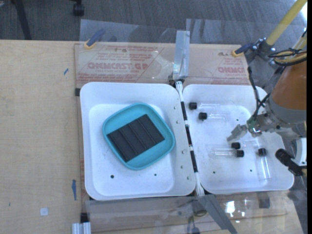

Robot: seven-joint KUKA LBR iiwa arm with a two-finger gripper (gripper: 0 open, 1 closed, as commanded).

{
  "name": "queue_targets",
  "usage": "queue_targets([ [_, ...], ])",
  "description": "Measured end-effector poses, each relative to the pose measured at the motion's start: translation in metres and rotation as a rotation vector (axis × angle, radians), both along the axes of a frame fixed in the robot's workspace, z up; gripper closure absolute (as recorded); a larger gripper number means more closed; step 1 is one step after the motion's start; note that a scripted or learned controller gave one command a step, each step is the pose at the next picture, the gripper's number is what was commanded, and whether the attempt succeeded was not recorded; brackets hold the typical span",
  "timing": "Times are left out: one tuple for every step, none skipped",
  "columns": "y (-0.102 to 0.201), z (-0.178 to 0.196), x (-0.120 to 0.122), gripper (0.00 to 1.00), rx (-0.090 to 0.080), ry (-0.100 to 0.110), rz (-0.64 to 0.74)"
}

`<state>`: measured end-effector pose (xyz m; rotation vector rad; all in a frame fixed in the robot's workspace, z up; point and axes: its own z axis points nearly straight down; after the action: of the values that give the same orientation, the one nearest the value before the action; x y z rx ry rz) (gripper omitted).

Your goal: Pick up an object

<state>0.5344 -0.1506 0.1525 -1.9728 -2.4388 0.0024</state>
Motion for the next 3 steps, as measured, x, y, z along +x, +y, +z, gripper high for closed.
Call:
queue_targets([
  [-0.051,-0.062,0.018,0.0,-0.001,-0.004,0.065],
  [-0.038,0.027,-0.041,0.0,0.0,-0.002,0.089],
  [-0.039,-0.065,-0.022,0.0,-0.003,-0.011,0.188],
])
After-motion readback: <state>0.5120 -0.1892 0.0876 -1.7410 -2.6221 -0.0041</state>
